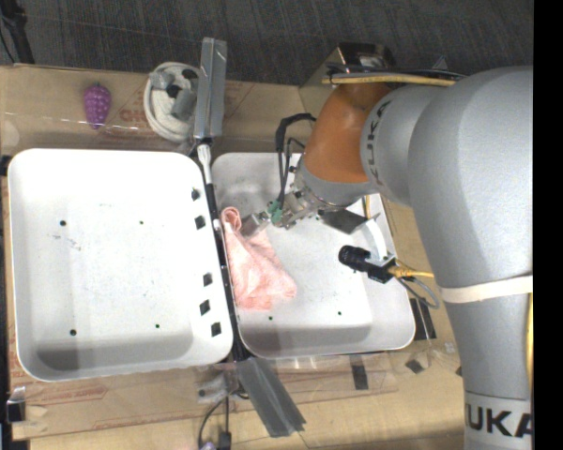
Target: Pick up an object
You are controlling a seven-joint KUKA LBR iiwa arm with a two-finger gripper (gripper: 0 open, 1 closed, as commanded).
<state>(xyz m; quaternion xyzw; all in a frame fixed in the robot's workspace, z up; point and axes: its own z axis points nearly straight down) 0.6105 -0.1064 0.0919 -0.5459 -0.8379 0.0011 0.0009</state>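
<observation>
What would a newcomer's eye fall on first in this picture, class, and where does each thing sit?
The big grey arm with its orange band fills the right side, reaching over the right bin. Its claw hangs right by the top end of a crumpled pink cloth lying along that bin's left wall. A small purple object sits on the bench above the left bin.

We are looking down from 1 fixed camera above the worktop (122, 411), and it is facing the surface at a slant. We are seeing both white bins in full: the left bin (38, 251) is sitting toward the left of the view and the right bin (357, 331) at its middle. The arm (469, 186) is reaching in from the right, and, being nearest the lens, it is looming large and covering that side. Dark floor (263, 7) is running along the top.
</observation>
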